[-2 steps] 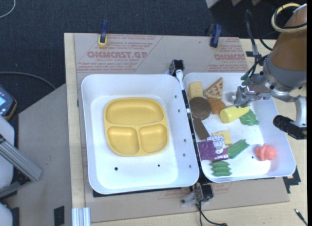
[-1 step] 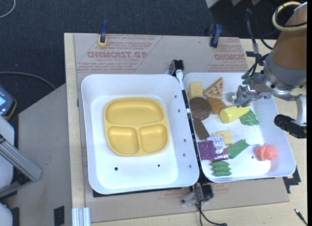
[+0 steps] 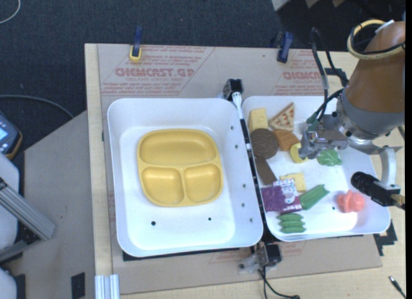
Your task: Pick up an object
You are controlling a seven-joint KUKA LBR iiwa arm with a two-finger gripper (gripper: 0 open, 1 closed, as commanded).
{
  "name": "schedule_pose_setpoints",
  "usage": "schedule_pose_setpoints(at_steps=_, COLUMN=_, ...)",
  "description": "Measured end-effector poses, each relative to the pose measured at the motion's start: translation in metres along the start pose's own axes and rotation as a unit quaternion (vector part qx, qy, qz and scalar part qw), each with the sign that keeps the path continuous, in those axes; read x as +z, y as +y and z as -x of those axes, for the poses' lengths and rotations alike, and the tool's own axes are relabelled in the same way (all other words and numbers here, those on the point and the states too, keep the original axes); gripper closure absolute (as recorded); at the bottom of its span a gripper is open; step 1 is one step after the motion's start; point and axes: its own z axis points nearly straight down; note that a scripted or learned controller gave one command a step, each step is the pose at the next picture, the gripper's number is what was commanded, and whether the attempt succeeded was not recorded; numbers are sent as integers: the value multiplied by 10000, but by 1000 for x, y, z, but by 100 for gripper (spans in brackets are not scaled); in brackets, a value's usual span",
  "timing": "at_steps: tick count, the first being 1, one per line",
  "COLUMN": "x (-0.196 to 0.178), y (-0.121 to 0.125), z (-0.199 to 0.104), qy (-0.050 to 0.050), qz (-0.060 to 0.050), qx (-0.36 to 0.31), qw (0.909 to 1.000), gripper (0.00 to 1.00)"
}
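My gripper (image 3: 311, 147) hangs low over the right bin (image 3: 373, 225), near its middle. Just left of it lies a small yellow piece (image 3: 297, 154), and a light green piece (image 3: 330, 158) sits just to its right. Around them are toy foods: a brown round cookie (image 3: 262, 143), an orange piece (image 3: 286, 140), a yellow cheese block (image 3: 258, 118) and a triangular slice (image 3: 282, 117). The gripper body hides what lies directly under it.
Toward the bin's front lie a purple packet (image 3: 280, 196), a green pod (image 3: 313, 196), dark green beans (image 3: 291, 221) and a pink piece (image 3: 351, 202). A black part (image 3: 371, 187) juts in at the right. The left bin (image 3: 122, 162) holds a yellow divided plate (image 3: 179, 165).
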Motion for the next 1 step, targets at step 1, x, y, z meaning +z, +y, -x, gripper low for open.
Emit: schedule_pose_setpoints(at_steps=1, x=-7, y=-24, z=-45, qy=2, qz=3, qx=-5, qw=10000, gripper=100)
